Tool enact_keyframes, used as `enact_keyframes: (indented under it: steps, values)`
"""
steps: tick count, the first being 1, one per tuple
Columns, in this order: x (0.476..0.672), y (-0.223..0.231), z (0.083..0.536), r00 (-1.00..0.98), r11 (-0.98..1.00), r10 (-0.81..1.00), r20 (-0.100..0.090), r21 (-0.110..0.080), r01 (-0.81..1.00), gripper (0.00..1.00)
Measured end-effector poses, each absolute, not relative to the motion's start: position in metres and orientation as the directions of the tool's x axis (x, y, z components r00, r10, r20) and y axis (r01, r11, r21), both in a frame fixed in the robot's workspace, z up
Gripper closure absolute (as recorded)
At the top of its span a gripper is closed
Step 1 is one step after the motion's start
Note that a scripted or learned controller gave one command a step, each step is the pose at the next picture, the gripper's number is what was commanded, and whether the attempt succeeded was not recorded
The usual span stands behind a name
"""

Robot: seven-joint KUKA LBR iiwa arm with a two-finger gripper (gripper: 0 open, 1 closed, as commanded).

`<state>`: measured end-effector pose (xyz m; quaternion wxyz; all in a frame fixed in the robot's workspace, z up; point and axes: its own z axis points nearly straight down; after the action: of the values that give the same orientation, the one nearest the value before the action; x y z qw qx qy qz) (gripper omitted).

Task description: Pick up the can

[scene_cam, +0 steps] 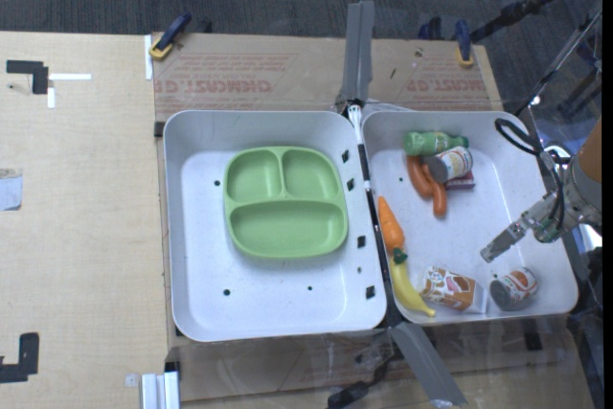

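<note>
Your arm reaches in from the right edge, wrist angled down and leftward; the end effector (498, 247) hangs low, its slim tip pointing lower-left.

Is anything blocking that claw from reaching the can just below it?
Nothing visible does. The gripper hangs just up-left of the can, with bare bin floor between. A small carton lies left of the can, clear of that path.

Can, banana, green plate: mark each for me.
can (514, 288), camera view, on its top face.
banana (406, 286), camera view, mid-length of its yellow body.
green plate (285, 202), camera view, on the divider ridge between compartments.
</note>
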<state>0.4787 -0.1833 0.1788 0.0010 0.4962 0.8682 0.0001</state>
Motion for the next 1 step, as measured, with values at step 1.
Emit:
enact_keyframes:
  steps: [1]
  values:
    - [0.4781, -0.2215, 0.0924, -0.480, 0.480, 0.877, -0.001, 0.001, 0.877, 0.00]
